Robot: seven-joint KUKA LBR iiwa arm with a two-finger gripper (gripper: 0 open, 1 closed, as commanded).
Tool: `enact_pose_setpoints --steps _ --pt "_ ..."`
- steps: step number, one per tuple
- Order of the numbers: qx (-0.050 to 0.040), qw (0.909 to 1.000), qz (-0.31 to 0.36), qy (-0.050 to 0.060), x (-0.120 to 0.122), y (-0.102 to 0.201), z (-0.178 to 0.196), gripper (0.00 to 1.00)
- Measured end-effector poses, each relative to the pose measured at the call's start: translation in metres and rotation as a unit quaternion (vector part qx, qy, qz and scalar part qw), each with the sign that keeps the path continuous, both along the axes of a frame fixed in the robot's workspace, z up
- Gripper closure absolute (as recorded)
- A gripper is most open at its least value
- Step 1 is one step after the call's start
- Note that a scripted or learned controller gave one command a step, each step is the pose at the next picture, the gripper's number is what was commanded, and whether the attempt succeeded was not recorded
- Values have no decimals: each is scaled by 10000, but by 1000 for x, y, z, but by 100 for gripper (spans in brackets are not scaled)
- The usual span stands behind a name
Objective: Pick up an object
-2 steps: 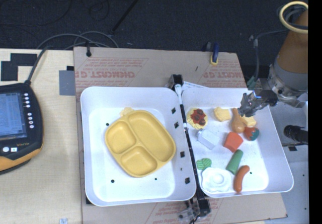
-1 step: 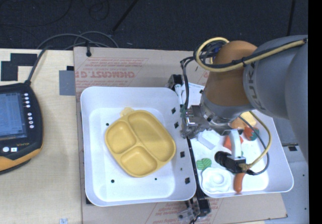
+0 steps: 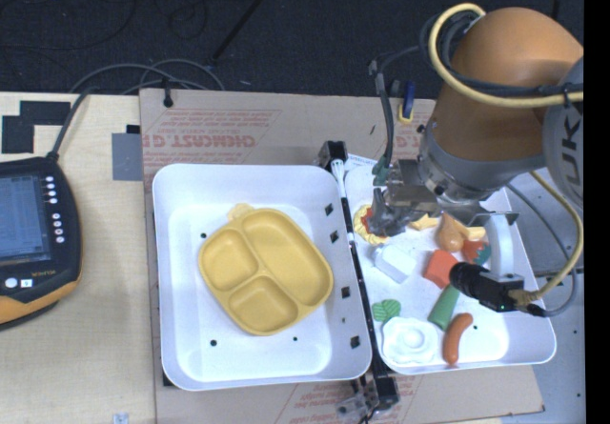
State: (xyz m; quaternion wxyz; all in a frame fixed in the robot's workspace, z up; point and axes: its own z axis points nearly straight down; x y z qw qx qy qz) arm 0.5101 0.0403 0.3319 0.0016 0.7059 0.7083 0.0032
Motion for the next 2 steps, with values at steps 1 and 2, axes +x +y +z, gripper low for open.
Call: enact_pose_setpoints --steps 1,2 --pt "-13 10000 -3 47 -25 32 34 100" --pt "-22 10000 -20 72 -34 14 25 100"
